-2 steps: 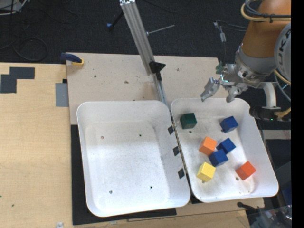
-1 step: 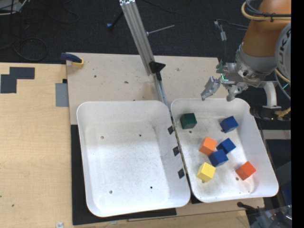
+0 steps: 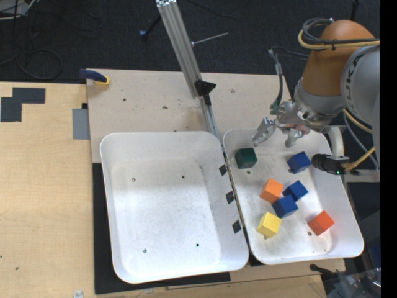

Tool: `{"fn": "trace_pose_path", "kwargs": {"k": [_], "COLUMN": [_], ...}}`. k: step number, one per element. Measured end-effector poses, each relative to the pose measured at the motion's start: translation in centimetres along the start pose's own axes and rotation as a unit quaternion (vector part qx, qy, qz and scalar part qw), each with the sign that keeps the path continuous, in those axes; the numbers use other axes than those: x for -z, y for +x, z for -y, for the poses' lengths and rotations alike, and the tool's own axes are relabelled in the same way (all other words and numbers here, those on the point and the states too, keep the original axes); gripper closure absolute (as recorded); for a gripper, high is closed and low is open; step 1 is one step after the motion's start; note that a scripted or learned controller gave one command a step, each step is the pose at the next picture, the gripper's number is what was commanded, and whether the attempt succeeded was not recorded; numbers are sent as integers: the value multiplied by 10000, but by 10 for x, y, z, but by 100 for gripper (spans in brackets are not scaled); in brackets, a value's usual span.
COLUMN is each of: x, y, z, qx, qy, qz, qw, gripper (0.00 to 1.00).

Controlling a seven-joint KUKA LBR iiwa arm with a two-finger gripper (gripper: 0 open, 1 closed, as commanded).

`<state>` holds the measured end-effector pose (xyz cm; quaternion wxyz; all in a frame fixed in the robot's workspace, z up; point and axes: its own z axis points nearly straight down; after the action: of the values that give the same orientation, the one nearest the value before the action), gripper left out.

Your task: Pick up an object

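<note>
Pale plywood covers the bench (image 3: 149, 104) I'm watching from above, with dark floor and loose cables beyond its far edge. Two shallow white bins sit side by side on it: the left bin (image 3: 124, 253) is larger, and the right bin (image 3: 347, 241) carries all the blocks. A slanted aluminium post (image 3: 183, 48) with a checkered tag on top rises from near the seam between the bins.

From my seat the arm (image 3: 338, 54) comes in at the right, its orange band above the grey wrist. The gripper (image 3: 277, 133) hangs over the far edge of the right bin, its two fingers spread apart with nothing between them — one tip points toward the green block, the other down toward the blue one.

I count seven blocks in the right bin. The green block (image 3: 246, 158) lies nearest the divider, just below the gripper's left-hand tip in the view. A blue block (image 3: 299, 162) sits apart toward the right wall. Nearer the middle, an orange block (image 3: 271, 191) touches a cluster of two more blue blocks (image 3: 290, 198). The yellow block (image 3: 269, 225) lies below them, and a red-orange block (image 3: 320, 223) sits well apart by the right wall.
</note>
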<state>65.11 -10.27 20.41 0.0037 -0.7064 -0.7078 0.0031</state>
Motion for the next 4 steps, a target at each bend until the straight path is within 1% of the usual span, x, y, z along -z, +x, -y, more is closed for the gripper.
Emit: {"fn": "trace_pose_path", "kwargs": {"k": [1, 2, 3, 4], "x": [-55, -107, -97, -37], "y": [5, 7, 4, 4], "z": [10, 10, 13, 20], "qx": [-8, -18, -61, -51], "qy": [-4, -22, 30, -60], "qz": [-2, -3, -7, 6], "qw": [10000, 10000, 10000, 10000], "gripper": [0, 0, 100, 100]}}
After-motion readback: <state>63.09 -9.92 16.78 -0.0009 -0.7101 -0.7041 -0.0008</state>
